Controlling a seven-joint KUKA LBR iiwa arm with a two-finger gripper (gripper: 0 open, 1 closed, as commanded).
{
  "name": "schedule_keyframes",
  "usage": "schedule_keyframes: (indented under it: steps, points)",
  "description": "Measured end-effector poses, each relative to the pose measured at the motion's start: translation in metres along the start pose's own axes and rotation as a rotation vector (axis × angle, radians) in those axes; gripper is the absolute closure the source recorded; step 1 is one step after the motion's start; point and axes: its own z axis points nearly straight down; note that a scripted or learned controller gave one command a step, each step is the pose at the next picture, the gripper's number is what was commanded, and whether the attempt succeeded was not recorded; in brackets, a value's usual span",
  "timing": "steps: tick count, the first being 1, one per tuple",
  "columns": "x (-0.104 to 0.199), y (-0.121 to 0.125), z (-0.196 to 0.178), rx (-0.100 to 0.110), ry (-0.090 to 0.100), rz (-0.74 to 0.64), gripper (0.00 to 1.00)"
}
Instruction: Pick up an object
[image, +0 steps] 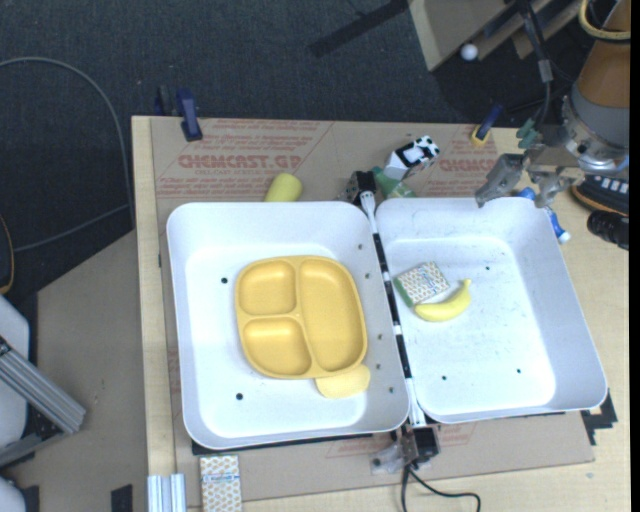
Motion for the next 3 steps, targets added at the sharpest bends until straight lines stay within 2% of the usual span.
schedule_keyframes:
  steps: [1, 2, 3]
  points:
    - [0.015, -0.035, 0.178, -0.002, 0.0, 0.0, 0.0]
    - [0.007, -0.044, 0.184, -0.012, 0.002, -0.001, 0.0]
    - [0.011, -0.063, 0.184, -0.015, -0.003, 0.002, 0.0]
